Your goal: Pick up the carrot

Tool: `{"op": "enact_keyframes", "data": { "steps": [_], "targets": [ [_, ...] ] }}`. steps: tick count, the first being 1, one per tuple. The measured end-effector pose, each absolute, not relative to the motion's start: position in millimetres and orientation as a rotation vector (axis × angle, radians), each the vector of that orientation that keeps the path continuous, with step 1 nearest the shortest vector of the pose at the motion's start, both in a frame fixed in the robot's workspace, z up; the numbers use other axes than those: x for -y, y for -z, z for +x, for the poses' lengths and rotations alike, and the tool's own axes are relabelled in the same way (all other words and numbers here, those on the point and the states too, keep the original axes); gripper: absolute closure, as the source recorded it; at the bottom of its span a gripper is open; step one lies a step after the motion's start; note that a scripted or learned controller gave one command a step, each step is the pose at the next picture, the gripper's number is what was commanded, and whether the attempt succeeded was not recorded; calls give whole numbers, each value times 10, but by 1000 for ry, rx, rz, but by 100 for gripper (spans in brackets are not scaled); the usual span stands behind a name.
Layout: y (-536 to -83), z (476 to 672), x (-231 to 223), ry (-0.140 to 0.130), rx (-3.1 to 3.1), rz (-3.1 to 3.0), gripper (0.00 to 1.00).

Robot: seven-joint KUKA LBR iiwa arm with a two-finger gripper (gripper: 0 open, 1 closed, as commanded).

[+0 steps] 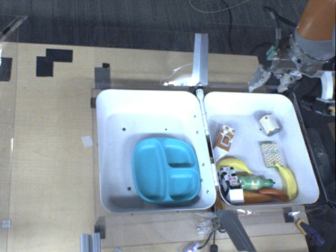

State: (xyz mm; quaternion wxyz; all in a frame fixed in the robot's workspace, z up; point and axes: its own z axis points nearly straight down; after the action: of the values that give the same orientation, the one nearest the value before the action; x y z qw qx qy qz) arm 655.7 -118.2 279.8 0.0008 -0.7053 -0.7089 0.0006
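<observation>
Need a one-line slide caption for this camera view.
Gripper open above right bin's far rim; carrot lies at its near edge.

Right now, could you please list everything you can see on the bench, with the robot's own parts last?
left bin: one, white, left half of the bench
divided plate: one, light blue, near side of the left bin
right bin: one, white, beside the left bin
carrot: one, orange-red, near edge of the right bin
bottle: one, green, lying just behind the carrot
bananas: two, yellow, near side of the right bin
small box: one, orange and white, left part of the right bin
small cylinder: one, white, far right part
patterned packet: one, pale, right part
gripper: one, grey, above the right bin's far edge
</observation>
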Motion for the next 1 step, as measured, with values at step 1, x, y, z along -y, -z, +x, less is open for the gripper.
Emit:
{"op": "enact_keyframes", "data": {
  "steps": [1],
  "targets": [
    [-1622, 6269, 860, -2, 2380, -2047, 0]
  ]
}}
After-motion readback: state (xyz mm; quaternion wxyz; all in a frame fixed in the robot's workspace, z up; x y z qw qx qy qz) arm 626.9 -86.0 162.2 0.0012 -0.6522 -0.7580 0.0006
